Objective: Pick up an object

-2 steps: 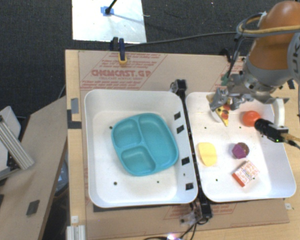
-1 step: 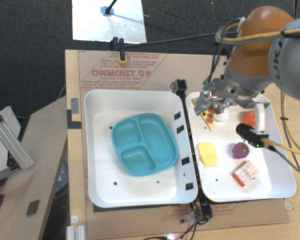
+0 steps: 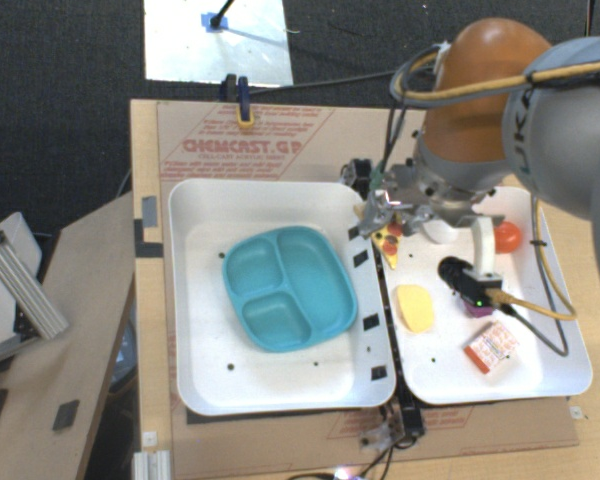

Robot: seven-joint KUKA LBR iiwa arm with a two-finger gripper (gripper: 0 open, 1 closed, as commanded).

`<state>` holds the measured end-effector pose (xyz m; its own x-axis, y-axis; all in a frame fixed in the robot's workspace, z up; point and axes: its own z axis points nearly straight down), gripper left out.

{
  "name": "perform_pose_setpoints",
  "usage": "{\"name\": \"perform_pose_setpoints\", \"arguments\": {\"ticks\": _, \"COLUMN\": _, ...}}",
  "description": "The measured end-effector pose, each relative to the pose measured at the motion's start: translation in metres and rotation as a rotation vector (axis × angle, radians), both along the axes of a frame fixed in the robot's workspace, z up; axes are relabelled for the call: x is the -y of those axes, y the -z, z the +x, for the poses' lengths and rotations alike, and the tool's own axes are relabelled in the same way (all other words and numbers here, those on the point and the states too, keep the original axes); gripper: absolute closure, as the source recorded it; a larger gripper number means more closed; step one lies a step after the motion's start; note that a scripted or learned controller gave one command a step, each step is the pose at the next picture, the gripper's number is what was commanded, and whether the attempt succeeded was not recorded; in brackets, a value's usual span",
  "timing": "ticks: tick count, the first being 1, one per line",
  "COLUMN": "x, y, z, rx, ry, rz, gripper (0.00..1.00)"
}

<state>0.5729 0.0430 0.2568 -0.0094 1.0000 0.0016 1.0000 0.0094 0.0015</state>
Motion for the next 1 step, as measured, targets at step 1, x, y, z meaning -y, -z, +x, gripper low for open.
{"name": "perform_pose_setpoints", "arguments": {"ticks": 1, "x": -0.0461, "y": 0.0109, "z": -0.0038, "rx": -0.002, "ry": 0.0, "rz": 0.0, "gripper": 1.0}}
